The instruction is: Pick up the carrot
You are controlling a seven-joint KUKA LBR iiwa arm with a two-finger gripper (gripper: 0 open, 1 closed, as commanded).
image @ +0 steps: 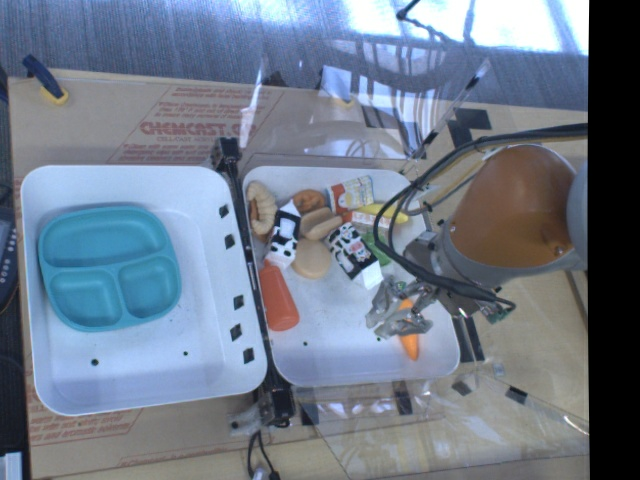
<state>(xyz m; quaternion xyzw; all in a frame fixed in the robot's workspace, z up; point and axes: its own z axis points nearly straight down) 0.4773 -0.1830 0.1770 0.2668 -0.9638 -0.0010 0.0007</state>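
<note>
The carrot [410, 345] is a small orange cone near the front right corner of the right bin [330, 363]. Its pointed tip sticks out below the fingers, and more orange shows between them higher up. My gripper [404, 318] hangs from the grey and orange arm [510, 218], which reaches in from the right. It stands directly over the carrot with its metal fingers [383, 316] closed around it. I cannot tell whether the carrot rests on the bin floor or is raised off it.
An orange-red bottle-shaped toy [278, 296] lies by the right bin's left wall. Two cow-patterned cartons [352, 251], bread-like pieces [312, 258] and a small box [350, 193] crowd the far half. A teal divided plate [108, 266] sits in the left bin [150, 378].
</note>
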